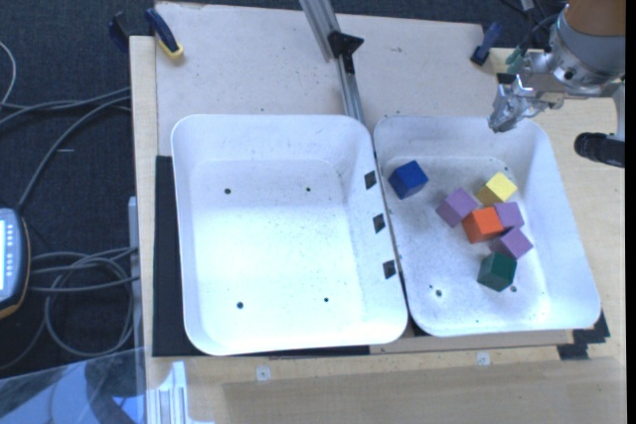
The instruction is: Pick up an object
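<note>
Your gripper (504, 117) is hovering over the right bin's (566, 243) far rim; whether its jaws are released, you cannot tell. The blocks are sitting clustered below, the blue block (407, 179) apart.

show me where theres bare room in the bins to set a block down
The left bin floor is bare wall to wall. In the right bin, free floor lies along the near wall and around the blue block. Crowded: the cluster around the orange block.
</note>
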`<state>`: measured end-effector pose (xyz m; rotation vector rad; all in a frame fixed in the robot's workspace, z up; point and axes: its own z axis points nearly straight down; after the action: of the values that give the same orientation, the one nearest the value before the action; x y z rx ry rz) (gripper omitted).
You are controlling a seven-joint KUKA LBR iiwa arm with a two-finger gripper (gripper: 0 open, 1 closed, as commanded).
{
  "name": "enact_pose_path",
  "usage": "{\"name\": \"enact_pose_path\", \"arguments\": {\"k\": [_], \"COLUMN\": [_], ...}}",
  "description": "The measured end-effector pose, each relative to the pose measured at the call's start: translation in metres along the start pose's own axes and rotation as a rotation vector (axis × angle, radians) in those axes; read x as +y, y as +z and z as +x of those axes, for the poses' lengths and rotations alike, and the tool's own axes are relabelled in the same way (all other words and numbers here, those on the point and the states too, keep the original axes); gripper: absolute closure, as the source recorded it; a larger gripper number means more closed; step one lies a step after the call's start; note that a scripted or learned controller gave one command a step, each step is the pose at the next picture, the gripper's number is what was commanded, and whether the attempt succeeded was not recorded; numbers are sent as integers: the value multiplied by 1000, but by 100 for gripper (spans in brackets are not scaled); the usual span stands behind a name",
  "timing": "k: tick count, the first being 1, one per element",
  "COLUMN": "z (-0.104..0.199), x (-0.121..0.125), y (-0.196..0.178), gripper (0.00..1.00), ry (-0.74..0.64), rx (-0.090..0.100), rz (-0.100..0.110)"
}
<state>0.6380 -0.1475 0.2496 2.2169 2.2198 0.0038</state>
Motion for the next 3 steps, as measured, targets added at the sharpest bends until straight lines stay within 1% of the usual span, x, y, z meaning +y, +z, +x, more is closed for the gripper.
{"name": "enact_pose_path", "arguments": {"k": [1, 3], "z": [62, 177], "x": [-13, -23], "y": [2, -10], "gripper": [100, 100], "ry": [-5, -6], "rx": [5, 5], "rz": [7, 6]}}
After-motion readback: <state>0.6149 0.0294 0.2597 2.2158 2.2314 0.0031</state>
